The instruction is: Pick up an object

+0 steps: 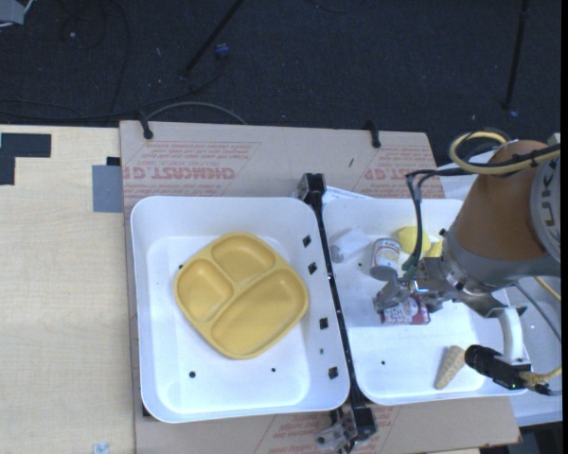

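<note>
Arm low over the right bin, gripper [398,296] among a small cluster of objects

The gripper sits just above a red-and-white packet [409,313] near the middle of the right bin [398,386]; I cannot tell whether its fingers are spread or closed. A small can [386,253] and a yellow object [413,240] lie just behind it, and an ice-cream cone [448,367] lies near the front right. The left bin [161,376] holds a yellow divided tray [241,294]

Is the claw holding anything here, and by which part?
Cannot be told: the claw sits low in the right white bin over a small red-and-white packet, hiding any hold.
</note>
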Controlling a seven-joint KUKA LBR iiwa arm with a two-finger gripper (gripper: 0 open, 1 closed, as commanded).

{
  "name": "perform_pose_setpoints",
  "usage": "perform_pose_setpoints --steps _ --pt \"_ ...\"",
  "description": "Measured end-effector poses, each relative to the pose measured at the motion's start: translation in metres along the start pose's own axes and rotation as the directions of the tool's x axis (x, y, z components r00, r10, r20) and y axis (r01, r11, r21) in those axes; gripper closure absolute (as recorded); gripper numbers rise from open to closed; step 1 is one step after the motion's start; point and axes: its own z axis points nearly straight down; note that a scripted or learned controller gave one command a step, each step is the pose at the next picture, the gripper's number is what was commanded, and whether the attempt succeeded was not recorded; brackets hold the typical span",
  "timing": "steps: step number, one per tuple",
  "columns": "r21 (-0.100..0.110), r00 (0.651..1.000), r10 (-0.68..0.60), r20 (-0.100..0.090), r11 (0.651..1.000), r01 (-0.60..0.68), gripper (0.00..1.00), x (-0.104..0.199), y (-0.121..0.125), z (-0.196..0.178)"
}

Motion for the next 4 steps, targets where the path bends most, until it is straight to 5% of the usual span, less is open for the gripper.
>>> perform_pose_setpoints --steps 1,4 --pt "0.002 1.0 0.0 0.0 1.0 0.0 1.0 -0.001 0.0 -0.021" --pt "0.004 1.0 -0.004 -0.001 1.0 0.004 1.0 0.173 -0.003 -0.045"
